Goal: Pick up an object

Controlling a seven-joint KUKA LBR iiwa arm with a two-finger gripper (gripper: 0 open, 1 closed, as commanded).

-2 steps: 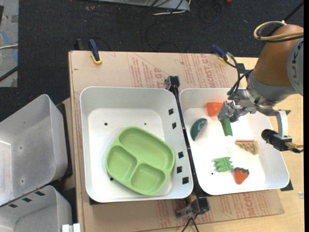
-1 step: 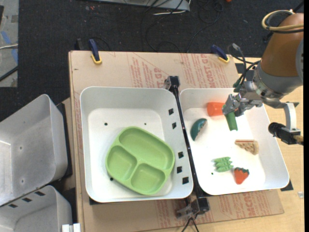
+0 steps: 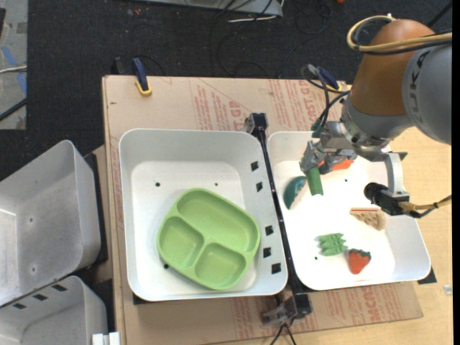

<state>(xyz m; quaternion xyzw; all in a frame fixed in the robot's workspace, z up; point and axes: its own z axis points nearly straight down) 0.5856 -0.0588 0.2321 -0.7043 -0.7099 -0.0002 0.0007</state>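
Green stick — slim, smooth, in claw

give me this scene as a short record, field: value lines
left bin: holds a green tray with three compartments
right bin: teal piece, green toy, strawberry, tan wedge, orange piece partly hidden by the arm
pincer: over the right bin's far left part, a green stick at its tip
grasp: cannot tell
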